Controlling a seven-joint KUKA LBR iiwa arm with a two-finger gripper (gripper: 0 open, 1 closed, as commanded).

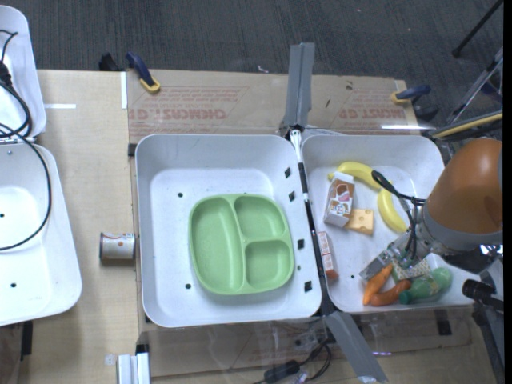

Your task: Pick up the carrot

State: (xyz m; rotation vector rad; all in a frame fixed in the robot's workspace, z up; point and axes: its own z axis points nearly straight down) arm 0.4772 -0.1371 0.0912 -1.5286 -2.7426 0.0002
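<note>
End effector [392, 261] just above carrot [376, 285]

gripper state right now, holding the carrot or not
Gripper: down at the carrot in the right bin; open or shut cannot be told.

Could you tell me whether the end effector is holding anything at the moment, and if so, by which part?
It cannot be told. The end effector sits low in the right bin, right at the carrot, but no object shows clearly between its tips.
</note>
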